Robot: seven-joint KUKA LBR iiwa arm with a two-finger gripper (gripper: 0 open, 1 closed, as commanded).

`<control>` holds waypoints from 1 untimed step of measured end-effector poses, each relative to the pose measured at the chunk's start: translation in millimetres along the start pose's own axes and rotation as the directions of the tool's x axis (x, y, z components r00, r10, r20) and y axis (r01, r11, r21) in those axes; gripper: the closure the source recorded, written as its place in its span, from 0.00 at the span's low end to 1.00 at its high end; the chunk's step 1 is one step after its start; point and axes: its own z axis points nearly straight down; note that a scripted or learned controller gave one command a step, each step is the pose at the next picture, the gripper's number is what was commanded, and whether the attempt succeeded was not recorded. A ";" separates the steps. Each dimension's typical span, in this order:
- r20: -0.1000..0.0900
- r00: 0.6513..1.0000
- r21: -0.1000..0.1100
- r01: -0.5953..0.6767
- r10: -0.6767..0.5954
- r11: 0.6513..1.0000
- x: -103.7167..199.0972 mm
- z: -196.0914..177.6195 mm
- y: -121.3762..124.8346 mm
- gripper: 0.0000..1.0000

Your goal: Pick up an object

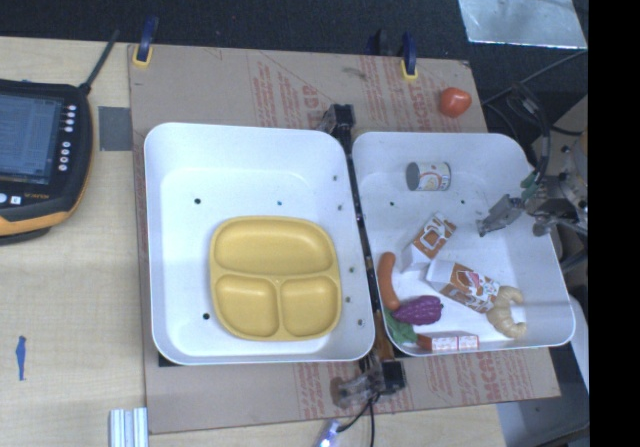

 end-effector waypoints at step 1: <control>0.001 1.000 -0.003 -0.001 0.001 1.000 62.3 91.4 25.0 0.00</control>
